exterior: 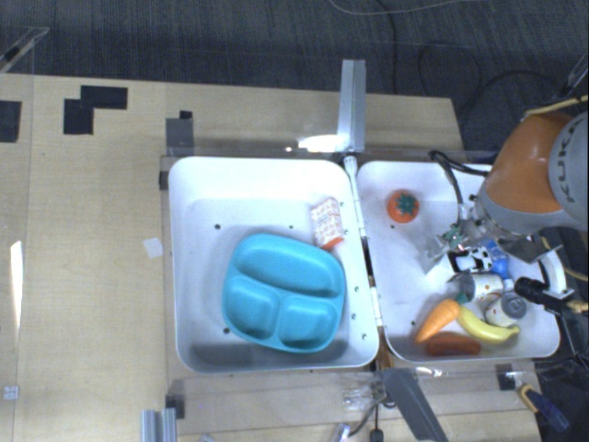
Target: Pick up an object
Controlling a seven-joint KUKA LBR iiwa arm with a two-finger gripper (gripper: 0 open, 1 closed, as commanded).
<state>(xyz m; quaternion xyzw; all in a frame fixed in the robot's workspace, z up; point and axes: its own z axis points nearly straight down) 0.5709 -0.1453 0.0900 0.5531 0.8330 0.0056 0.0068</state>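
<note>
Bright, even overhead light; a glare patch sits on the bench just behind the left bin (184,274). Shadows inside it are soft. Focus is slightly soft throughout.

Pale wooden bench (83,247), dark carpet floor (184,17)

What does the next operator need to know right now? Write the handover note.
Gripper: low over the right white bin, above the toy pile; grasp state unclear.
Right bin: round orange-red toy with green top at the back; orange plastic carrot, yellow plastic banana and dark red sausage-shaped toy at the front.
Left white bin: blue plastic divided plate, small printed packet.
Done: nothing visibly lifted.
Left: pick up one object.
</note>
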